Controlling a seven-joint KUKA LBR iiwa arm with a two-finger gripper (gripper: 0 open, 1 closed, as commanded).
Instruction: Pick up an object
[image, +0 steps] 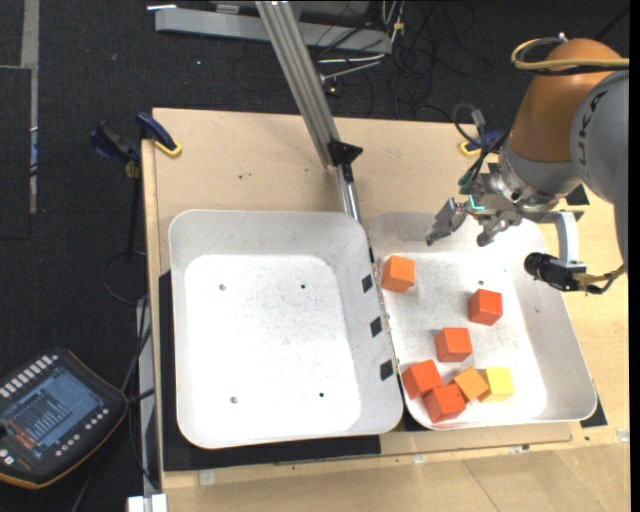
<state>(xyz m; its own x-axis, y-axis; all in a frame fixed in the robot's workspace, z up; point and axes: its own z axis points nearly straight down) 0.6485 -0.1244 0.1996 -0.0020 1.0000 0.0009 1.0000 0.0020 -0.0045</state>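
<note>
The right bin (560, 400) holds several blocks. An orange cube (398, 273) lies near its back left corner, a red-orange cube (485, 306) sits toward the right, and another red-orange cube (453, 344) is in the middle. At the front lie two red-orange cubes (421, 378) (445, 402), an orange block (471, 384) and a yellow block (497, 382), packed close together. My gripper (464, 227) hangs above the bin's back edge, open, its two fingers spread with nothing between them. It is right of and behind the orange cube.
The left bin (200, 330) stands beside the right one on a wooden bench. A metal post (310, 90) slants up from between the bins at the back. A blue clamp (135, 135) sits at the bench's back left corner; a teach pendant (50, 410) lies off the bench at lower left.
</note>
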